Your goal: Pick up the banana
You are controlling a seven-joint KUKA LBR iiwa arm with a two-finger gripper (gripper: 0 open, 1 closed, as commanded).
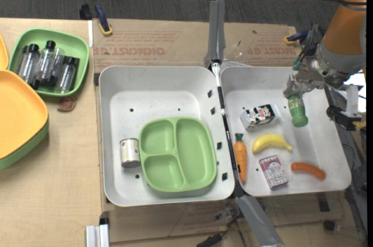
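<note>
The yellow banana (271, 143) lies curved in the middle of the right bin (326, 182), toward its front. My gripper (295, 90) hangs over the bin's far right part, well behind and to the right of the banana. Its tip is right at the top of a green bottle (298, 112) that lies in the bin. Whether it touches the bottle, I cannot tell. Nothing touches the banana.
Around the banana lie an orange carrot (240, 157) to its left, a pink box (273, 172) in front, a red sausage (308, 170) at the front right and a black-and-white carton (258, 116) behind. The left bin (111, 182) holds a green divided plate (175, 154) and a small can (129, 152).
</note>
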